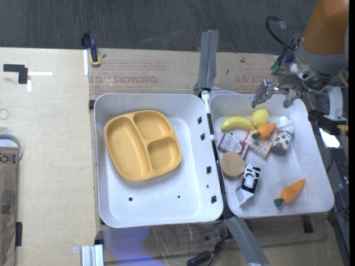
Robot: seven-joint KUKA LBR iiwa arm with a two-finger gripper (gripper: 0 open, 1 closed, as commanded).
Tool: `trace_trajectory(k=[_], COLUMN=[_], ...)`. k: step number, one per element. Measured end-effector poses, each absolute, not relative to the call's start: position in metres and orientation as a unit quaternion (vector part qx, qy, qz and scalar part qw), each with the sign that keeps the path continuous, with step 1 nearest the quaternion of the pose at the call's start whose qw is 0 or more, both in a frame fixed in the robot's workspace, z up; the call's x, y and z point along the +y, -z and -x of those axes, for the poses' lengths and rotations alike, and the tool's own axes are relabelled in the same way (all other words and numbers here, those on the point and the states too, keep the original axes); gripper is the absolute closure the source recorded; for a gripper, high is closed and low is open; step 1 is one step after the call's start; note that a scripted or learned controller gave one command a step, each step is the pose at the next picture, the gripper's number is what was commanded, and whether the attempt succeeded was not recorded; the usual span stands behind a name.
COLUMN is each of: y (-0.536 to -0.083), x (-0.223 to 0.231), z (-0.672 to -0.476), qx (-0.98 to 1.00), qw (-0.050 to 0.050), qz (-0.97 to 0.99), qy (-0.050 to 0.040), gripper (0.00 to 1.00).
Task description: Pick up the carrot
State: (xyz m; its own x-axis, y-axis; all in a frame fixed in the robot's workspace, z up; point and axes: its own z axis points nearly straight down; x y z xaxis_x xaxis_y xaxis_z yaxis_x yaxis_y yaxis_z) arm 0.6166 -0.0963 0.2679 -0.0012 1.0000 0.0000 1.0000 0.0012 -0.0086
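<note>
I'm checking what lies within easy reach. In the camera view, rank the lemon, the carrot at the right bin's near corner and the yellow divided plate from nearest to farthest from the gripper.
Measured from the gripper:
1. Lemon, right bin, far end, just below the gripper.
2. Carrot, right bin, near right corner.
3. Yellow divided plate, in the left bin.

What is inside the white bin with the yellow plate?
Just the yellow plate, resting on the left bin floor. Its three sections hold nothing. Whatever lies beneath the plate is covered.

arm (327, 26): enters from right, upper corner | gripper (275, 95): fingers (260, 97) spread, pointing down
</note>
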Motion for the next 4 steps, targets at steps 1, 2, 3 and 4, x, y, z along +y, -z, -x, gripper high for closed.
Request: trace_trajectory(k=[1, 2, 3, 4], y=[-0.215, -0.187, -0.118, -0.165], x=[-0.098, -0.146, -0.142, -0.158], z=[-0.506, -0.527, -0.480, -0.479], qx=[-0.715, -0.736, -0.692, -0.827], qw=[0.004, 0.003, 0.001, 0.002], qz=[0.700, 0.677, 0.722, 0.563], qy=[-0.0034, -0.0027, 0.0001, -0.0006], gripper=[0.00, 0.00, 0.00, 0.00])
